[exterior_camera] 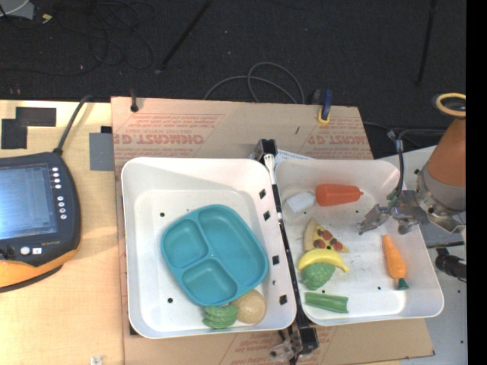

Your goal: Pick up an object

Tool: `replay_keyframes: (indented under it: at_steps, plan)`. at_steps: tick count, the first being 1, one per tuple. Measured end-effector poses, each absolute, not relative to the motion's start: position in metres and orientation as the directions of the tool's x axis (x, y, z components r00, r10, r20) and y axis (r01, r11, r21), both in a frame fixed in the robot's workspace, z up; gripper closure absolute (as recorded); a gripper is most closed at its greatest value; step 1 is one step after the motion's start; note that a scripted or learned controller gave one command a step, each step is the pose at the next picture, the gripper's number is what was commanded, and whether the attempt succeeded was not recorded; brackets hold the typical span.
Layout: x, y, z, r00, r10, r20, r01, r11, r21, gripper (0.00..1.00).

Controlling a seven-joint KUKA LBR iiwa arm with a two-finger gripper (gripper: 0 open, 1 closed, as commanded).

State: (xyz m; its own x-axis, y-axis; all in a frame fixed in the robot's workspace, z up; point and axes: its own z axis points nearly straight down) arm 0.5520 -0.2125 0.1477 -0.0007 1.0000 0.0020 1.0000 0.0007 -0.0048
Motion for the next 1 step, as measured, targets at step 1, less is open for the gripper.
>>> replay_keyframes:
  at_steps: [1]
  plan:
    - [0.5058, -0.0882, 0.0844, -0.007, 1.000, 0.005, 1.000, 0.007, -0.007, 0.00]
